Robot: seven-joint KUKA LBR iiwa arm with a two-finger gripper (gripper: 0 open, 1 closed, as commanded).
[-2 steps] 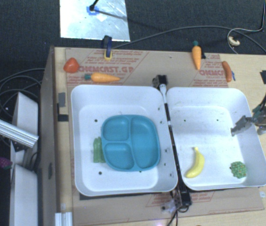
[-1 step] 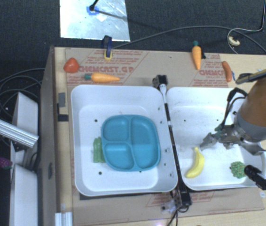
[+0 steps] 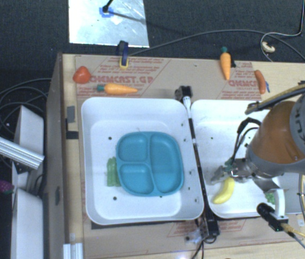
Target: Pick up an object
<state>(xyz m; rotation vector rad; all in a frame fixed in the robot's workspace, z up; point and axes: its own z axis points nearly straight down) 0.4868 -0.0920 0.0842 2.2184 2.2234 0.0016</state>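
I can't tell my pincer's (image 3: 229, 172) state; the banana (image 3: 223, 192) just below it could roll aside if nudged.

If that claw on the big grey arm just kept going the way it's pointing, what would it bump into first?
Most likely the yellow banana: the gripper hangs just above it in the right bin, pointing down. Depth is hard to judge from this slanted view, so it might meet the bin floor just beside it.
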